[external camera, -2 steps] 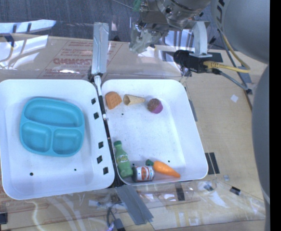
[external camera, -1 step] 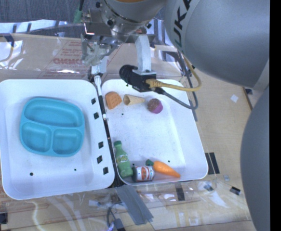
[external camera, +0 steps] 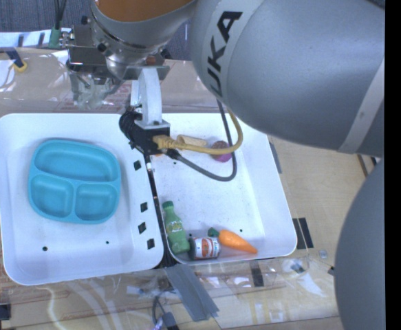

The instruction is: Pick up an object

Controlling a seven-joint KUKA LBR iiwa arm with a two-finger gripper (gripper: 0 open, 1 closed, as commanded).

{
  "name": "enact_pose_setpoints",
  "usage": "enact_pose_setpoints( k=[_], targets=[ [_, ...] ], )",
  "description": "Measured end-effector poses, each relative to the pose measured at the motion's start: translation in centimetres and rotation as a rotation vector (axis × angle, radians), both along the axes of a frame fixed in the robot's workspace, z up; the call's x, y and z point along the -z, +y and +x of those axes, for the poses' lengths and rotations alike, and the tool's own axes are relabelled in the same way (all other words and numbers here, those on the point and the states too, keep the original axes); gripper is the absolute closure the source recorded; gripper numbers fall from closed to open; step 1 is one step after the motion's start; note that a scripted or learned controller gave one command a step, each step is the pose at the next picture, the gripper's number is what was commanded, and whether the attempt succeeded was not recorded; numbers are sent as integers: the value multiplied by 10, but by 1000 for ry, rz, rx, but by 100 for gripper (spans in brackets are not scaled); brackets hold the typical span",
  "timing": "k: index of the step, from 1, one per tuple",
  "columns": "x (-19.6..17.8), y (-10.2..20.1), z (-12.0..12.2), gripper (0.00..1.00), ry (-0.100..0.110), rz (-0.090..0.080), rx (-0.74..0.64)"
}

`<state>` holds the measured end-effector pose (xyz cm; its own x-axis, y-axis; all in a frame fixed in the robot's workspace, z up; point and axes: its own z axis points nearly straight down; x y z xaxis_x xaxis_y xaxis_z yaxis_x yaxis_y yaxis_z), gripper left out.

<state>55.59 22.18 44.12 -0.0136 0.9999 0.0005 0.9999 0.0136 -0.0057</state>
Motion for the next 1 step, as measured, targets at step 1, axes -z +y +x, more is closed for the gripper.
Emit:
enact_pose_setpoints(
  k=[1],
  targets=[
    [89,-3,17,100,4,-6,4]
  ],
)
